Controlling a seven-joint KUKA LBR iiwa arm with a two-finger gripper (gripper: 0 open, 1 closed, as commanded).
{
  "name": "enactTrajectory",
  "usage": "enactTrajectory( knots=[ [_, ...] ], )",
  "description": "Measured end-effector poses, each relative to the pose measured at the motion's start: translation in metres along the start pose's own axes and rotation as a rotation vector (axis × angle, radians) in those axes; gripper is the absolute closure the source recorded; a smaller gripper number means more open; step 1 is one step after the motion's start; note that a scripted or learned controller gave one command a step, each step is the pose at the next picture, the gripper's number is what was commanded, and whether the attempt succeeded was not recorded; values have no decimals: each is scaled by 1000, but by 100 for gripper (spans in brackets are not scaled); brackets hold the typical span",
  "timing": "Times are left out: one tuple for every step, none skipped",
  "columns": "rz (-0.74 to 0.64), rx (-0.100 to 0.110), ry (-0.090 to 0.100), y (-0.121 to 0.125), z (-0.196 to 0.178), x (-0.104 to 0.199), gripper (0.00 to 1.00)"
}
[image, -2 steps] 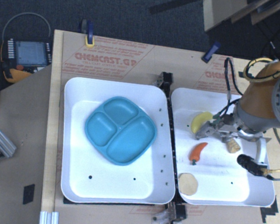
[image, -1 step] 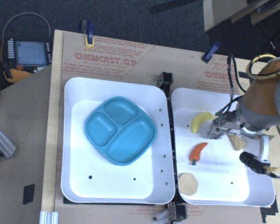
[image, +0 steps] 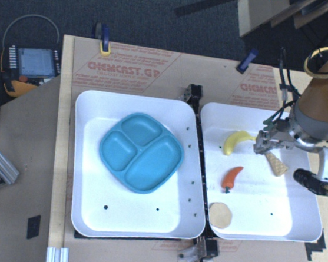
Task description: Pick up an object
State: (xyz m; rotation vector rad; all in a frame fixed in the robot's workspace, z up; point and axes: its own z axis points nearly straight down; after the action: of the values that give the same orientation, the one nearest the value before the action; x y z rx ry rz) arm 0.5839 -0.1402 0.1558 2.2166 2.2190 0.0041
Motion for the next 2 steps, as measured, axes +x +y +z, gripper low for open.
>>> enactTrajectory(
  knots=[
    [1, -1, -1, 1, -55, -11, 100],
    [0, 0, 0, 2, -91, -11, 100]
  ],
)
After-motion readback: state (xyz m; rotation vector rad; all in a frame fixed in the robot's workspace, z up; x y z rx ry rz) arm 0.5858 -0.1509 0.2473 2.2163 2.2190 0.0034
